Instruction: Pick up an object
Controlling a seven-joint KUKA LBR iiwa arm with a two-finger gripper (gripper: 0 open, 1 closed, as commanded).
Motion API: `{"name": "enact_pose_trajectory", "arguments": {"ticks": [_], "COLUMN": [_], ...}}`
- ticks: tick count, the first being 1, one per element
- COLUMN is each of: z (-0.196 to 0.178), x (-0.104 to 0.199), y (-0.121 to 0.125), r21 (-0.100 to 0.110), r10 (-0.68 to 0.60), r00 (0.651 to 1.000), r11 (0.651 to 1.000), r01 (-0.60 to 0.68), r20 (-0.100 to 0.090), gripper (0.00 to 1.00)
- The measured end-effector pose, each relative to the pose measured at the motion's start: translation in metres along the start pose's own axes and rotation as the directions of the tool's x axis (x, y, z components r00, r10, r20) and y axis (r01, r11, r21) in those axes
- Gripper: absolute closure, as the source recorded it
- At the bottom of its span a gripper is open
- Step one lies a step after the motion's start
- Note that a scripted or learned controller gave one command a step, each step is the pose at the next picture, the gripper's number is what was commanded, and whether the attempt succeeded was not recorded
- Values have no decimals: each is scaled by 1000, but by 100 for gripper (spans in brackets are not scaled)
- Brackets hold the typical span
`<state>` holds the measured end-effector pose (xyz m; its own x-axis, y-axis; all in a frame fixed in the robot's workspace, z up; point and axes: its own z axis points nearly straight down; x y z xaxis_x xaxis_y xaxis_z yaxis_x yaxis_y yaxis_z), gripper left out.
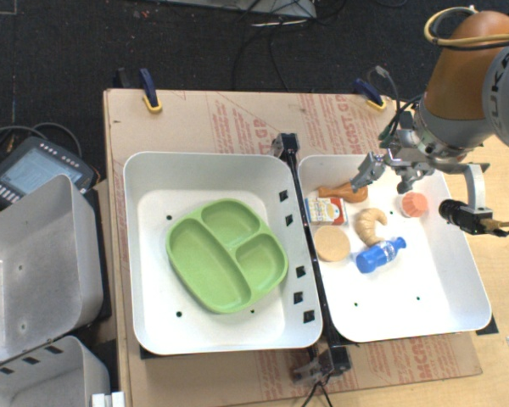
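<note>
Orange and tapered, a carrot-like toy (346,192) lies at the upper left of the right bin (458,303), just under the lower fingertip of the hand (382,161). Whether the hand is spread or pressed together I cannot tell. Close below sit a small white carton (324,211), a croissant (371,222), a round tan disc (332,245) and a blue bottle (379,255); a pink piece (414,204) lies right. Left bin (144,312) holds a green divided plate (226,254).
</note>
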<state>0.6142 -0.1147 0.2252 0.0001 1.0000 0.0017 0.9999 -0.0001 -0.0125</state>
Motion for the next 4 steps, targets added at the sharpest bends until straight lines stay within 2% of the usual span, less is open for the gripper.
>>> {"name": "enact_pose_trajectory", "arguments": {"ticks": [1, 2, 3, 4], "z": [-7, 37, 99, 125], "x": [0, -4, 3, 0], "y": [3, 4, -1, 4], "r21": [-12, -8, -6, -25], "r10": [-2, 1, 1, 3], "r00": [1000, 1000, 1000, 1000], "r11": [1000, 1000, 1000, 1000], "r01": [2, -1, -1, -3], "r20": [2, 2, 1, 8], "gripper": [0, 0, 0, 0]}}
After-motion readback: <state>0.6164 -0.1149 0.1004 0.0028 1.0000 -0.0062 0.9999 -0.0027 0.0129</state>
